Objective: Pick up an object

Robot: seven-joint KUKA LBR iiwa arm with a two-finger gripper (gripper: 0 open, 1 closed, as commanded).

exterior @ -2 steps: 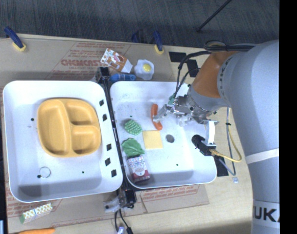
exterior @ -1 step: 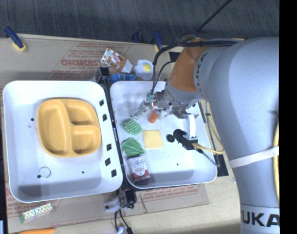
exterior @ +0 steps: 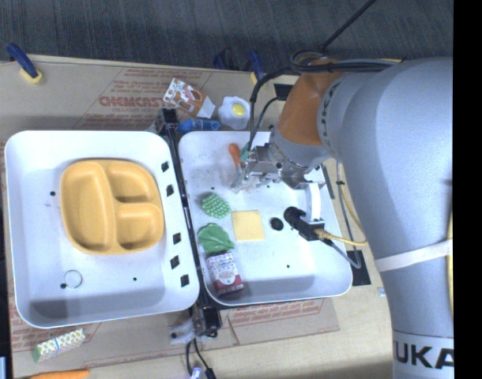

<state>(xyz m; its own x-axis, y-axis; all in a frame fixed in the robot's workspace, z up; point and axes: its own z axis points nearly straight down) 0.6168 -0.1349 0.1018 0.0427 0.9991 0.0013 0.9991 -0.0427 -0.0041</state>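
Note:
My gripper (exterior: 242, 180) hangs low over the back part of the right bin (exterior: 324, 279), reaching in from the right. A small orange piece (exterior: 234, 153) lies just behind and left of it. In front of the gripper lie a green dotted round piece (exterior: 215, 205), a flat yellow square (exterior: 247, 225), a green leafy piece (exterior: 215, 238) and a red packet (exterior: 224, 272) at the bin's near left corner. I see nothing between the gripper's tips.
A yellow compartment tray (exterior: 111, 204) sits in the left bin (exterior: 24, 290). Behind the bins lie a snack packet (exterior: 180, 95), a blue item (exterior: 198, 125) and a yellow-white item (exterior: 235, 110). A small black disc (exterior: 276, 225) rests beside the yellow square.

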